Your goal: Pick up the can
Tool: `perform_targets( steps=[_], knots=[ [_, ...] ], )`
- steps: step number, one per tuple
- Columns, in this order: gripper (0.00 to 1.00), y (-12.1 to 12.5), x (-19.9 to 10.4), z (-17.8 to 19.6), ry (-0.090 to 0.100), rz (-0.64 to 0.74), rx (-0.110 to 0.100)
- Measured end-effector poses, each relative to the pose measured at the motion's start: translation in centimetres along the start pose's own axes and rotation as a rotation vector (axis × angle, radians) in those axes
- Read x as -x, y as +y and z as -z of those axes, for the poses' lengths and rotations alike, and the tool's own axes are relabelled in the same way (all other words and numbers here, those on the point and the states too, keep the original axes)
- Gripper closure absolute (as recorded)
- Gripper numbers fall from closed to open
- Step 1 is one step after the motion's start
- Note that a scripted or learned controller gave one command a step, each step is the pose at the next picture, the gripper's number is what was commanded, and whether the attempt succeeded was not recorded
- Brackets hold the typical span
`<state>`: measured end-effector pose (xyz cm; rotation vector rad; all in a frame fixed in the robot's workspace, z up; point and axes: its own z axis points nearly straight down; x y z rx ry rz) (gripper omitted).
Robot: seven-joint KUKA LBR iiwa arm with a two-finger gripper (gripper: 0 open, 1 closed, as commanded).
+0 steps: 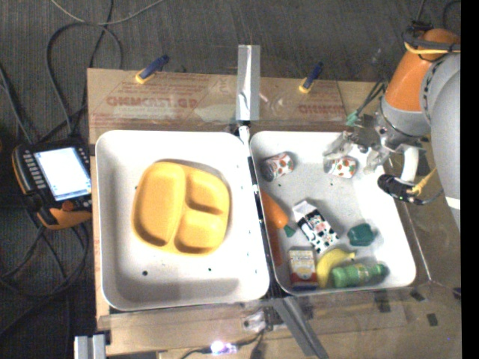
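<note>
Two small white cans with red and green spots lie in the right bin (408, 234). One can (278, 164) rests near the bin's back left corner. The other can (344, 167) is at the back right, directly under my gripper (355, 149). The gripper hangs over the bin's back right corner, and its metal parts touch or overlap the top of that can. Whether the can sits inside the grip is hidden from this slant.
The right bin also holds an orange carrot (275, 214), a white and black box (315, 226), a small green object (361, 235), a banana (334, 261), a green bottle (360, 274) and a red box (301, 266). A yellow divided tray (182, 206) lies in the left bin (112, 223).
</note>
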<state>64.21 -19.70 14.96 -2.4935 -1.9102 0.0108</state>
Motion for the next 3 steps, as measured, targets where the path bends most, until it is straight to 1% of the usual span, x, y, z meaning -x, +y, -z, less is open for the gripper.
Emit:
perform_targets(
  steps=[1, 2, 3],
  knots=[
    [0.00, 2.27, -0.14, -5.35, 0.005, 0.018, 0.005],
    [0.00, 2.93, -0.90, -5.66, 0.000, 0.146, 0.014],
    [1.00, 2.99, -1.05, -4.83, -0.004, 0.150, 0.015]
  ],
)
